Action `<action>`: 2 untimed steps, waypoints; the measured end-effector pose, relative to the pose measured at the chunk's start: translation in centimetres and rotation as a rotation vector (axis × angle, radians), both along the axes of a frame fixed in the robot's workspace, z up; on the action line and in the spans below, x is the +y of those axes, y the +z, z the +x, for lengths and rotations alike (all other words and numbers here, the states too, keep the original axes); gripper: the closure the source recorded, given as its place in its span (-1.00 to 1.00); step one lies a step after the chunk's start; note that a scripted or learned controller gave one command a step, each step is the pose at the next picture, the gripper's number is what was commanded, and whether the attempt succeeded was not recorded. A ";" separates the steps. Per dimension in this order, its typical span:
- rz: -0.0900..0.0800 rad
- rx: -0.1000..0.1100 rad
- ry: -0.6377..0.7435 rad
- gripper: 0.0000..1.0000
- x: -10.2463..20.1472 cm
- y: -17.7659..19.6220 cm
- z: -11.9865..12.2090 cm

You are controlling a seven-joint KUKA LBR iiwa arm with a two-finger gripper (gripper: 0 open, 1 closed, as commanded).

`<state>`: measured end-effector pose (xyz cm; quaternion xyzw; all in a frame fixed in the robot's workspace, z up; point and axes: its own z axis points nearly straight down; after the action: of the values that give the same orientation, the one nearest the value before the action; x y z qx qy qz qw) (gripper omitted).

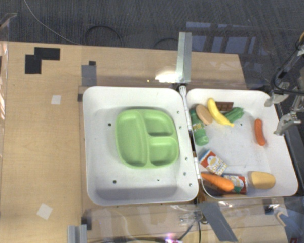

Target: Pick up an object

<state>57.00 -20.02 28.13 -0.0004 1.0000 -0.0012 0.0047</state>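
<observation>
Over at the right bin's (281, 158) far edge the gripper (289, 116) hangs with nothing in it, whether its jaws are parted I cannot tell, while banana (218, 112), sausage (260, 132) and carrot (217, 181) lie unpicked, so the job looks barely begun.

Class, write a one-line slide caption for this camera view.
Green divided tray in the left bin; toy foods, including a banana, in the right bin.

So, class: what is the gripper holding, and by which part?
Nothing. The gripper sits at the right bin's edge, with no object between its fingers.
</observation>
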 end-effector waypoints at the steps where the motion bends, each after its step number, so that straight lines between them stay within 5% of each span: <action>1: 0.000 0.006 0.482 -1.00 -0.4 -18.2 -1.9; 2: -0.002 -0.003 0.409 -1.00 3.2 -19.3 7.4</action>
<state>64.38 -16.86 8.85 -0.2033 0.9791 -0.0009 0.0064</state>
